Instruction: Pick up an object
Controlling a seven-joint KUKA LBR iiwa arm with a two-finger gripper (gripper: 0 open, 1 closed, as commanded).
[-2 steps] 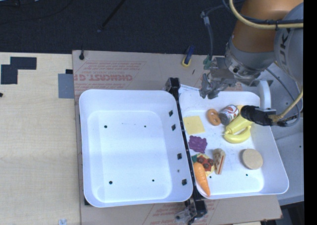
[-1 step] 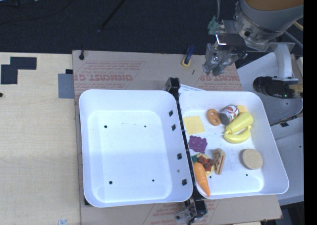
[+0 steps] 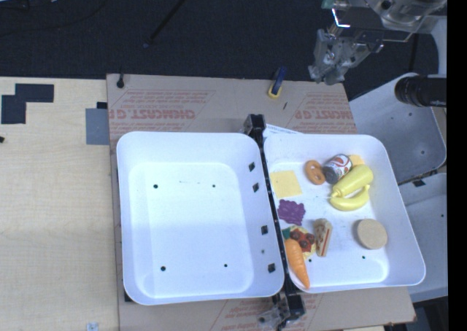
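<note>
The gripper (image 3: 332,67) hangs high up at the far right, past the far edge of the bins and above the brown cardboard sheet (image 3: 182,107). I cannot tell how the pincer stands, because it is small and blurry there. Nothing shows in it.

Two white bins sit side by side on the cardboard. The left bin (image 3: 131,176) has only small dark dots on its floor. The right bin (image 3: 398,249) holds all the toy food.

In the right bin, a yellow banana (image 3: 352,189) lies near the far right part. A small can (image 3: 336,168) with red and white on it touches the banana's far end; its label is too small to read. Just left of the can is a little orange ring (image 3: 315,171) like a pretzel. A flat yellow square (image 3: 285,184), like a cheese slice, lies near the left wall. Near it, closer to us, is a purple bunch (image 3: 291,211) like grapes. A round tan cookie (image 3: 371,233) lies at the right, apart from the others. A small brown sandwich (image 3: 322,237) lies in the middle. An orange carrot (image 3: 296,262) lies by the near left corner, beside some small red bits.

The cardboard has red printed words, upside down and too blurry to read. A small blue and yellow thing (image 3: 276,83) lies on its far edge.
</note>
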